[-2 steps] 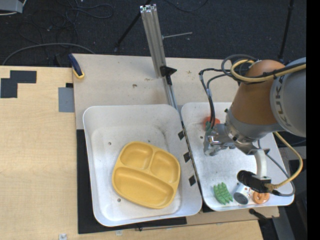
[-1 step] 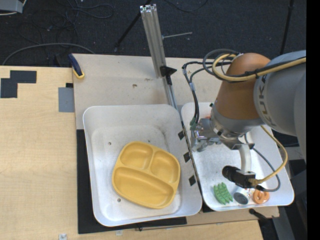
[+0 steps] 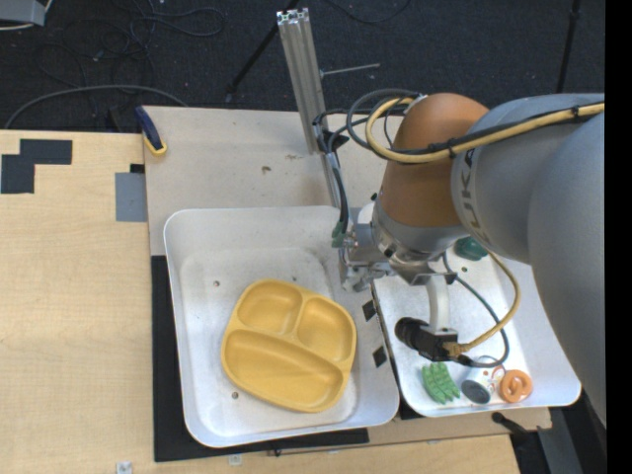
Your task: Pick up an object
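arm (image 3: 464, 196) over right bin (image 3: 548, 388) — yellow plate (image 3: 288, 344) left

Bench evenly and brightly lit, focus sharp.
Soft glare is seen on the orange band (image 3: 434, 156) at 1 o'clock; the floor at 12 o'clock is left dark.

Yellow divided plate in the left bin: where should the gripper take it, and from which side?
Probably by the rim. The yellow divided plate lies flat, face up, too wide to span. Come straight down over its right edge, nearest the arm, one finger inside a compartment and one outside in the left bin.
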Controlling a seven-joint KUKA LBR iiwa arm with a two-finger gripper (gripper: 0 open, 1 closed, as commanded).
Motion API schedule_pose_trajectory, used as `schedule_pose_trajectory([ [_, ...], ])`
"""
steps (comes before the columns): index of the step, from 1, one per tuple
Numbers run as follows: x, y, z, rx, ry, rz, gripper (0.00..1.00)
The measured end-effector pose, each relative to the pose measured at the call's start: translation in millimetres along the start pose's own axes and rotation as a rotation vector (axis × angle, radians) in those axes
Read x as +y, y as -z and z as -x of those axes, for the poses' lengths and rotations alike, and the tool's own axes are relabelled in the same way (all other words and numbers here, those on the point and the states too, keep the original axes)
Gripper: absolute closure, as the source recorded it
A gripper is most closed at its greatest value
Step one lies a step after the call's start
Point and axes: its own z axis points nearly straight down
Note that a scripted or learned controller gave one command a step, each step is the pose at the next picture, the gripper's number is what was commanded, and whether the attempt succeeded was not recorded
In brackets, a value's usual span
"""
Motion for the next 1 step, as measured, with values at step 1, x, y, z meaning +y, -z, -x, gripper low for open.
schedule_pose_trajectory([
  [1,9.2,-2.7,-53.6,0.000,0.001,0.000,1.00],
])
